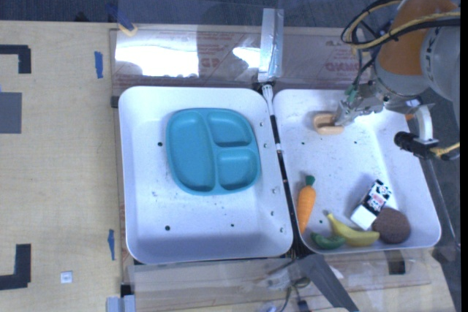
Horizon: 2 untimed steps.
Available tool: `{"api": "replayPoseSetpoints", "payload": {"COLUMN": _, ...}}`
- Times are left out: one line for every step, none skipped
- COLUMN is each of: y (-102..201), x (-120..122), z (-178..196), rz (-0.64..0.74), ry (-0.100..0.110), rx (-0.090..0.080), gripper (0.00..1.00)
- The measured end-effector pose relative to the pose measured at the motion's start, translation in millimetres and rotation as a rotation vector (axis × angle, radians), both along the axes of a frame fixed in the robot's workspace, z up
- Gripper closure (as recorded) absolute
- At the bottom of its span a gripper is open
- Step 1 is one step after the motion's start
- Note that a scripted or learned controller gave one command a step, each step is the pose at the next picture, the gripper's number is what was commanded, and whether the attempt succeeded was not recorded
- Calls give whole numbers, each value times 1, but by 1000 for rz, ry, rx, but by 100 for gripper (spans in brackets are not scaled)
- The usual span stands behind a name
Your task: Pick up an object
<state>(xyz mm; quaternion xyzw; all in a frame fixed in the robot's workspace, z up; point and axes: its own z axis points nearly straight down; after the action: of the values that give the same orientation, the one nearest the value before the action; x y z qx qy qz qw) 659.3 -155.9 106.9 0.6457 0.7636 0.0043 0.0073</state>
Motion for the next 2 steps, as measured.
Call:
{"api": "replayPoseSetpoints", "payload": {"y": -30, "x": 9, "z": 49, "rz": -13, "ry": 8, "rx": 0, "gripper": 100}}
{"api": "replayPoseSetpoints", "payload": {"y": -29, "x": 8, "z": 45, "rz": -11, "ry": 14, "rx": 2, "gripper": 0}}
